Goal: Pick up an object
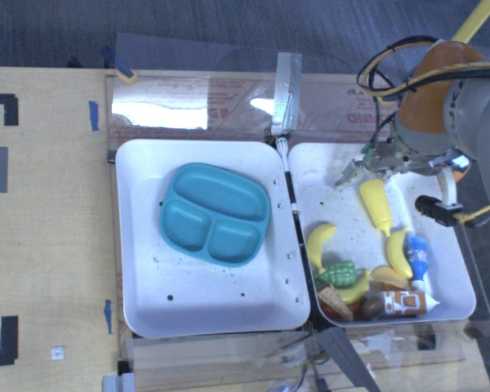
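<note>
My gripper (361,167) hangs over the upper part of the right bin (461,256), just above the top end of a yellow toy bottle (378,206). Its fingers look spread, with nothing between them. Lower in the same bin lie a yellow banana (319,242), a second banana (398,256), a green toy vegetable (339,273), a blue and white tube (419,261), a brown and white bottle (400,303) and a pizza slice (335,305).
The left bin (139,243) holds a blue divided plate (215,213). A ridge where the two bins meet (292,219) runs between them. The arm's orange band (431,88) and cables stand over the right bin's far corner.
</note>
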`<control>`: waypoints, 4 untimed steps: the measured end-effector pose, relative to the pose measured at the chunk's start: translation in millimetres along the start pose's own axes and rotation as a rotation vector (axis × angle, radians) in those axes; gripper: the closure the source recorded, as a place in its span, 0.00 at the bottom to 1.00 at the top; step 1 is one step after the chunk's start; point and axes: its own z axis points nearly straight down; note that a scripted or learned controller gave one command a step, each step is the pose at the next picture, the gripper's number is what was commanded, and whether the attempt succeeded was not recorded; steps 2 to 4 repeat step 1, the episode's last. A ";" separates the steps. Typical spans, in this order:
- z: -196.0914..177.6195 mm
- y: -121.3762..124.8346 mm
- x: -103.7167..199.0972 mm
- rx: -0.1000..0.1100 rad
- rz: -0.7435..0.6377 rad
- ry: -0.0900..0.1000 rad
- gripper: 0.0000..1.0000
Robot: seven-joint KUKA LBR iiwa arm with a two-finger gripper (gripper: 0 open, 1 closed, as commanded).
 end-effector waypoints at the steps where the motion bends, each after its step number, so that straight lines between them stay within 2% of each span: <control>1: 4.5 -65.9 5.0 0.009 0.146 0.004 0.00; 4: 4.5 -65.9 5.0 0.009 0.146 0.004 0.00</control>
